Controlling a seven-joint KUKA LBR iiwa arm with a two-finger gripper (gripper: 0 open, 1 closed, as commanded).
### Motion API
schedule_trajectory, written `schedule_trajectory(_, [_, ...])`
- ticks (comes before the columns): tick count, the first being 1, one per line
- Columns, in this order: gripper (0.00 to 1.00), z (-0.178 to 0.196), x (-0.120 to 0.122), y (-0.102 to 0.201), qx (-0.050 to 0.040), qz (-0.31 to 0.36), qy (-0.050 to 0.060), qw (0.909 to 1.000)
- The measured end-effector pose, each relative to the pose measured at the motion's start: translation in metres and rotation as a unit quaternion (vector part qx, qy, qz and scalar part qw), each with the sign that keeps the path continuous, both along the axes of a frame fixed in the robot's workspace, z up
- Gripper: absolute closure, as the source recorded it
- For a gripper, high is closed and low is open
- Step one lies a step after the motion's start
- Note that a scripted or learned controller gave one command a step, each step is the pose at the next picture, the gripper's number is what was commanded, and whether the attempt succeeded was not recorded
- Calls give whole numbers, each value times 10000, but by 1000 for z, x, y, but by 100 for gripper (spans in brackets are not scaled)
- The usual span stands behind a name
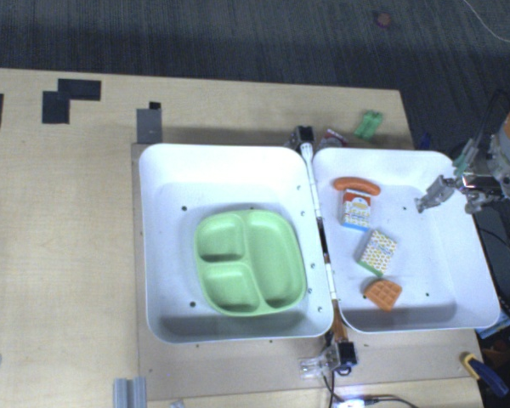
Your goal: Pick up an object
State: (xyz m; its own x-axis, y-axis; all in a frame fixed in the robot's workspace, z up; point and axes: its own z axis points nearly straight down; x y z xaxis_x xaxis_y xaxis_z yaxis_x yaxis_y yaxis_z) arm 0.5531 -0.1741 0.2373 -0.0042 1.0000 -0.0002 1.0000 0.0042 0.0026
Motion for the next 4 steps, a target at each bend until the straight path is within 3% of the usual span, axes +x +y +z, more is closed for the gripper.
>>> schedule_trajectory(1, [0, -151, 8, 33, -5, 1, -25, 10000])
schedule_trajectory(2, [0, -151, 26, 88, 3, 2, -28, 10000])
schedule_trajectory(3, [100, -139, 27, 88, -1, 4, -55, 10000])
schedule_trajectory(4, [0, -139, 27, 88, -1, 3, -55, 10000])
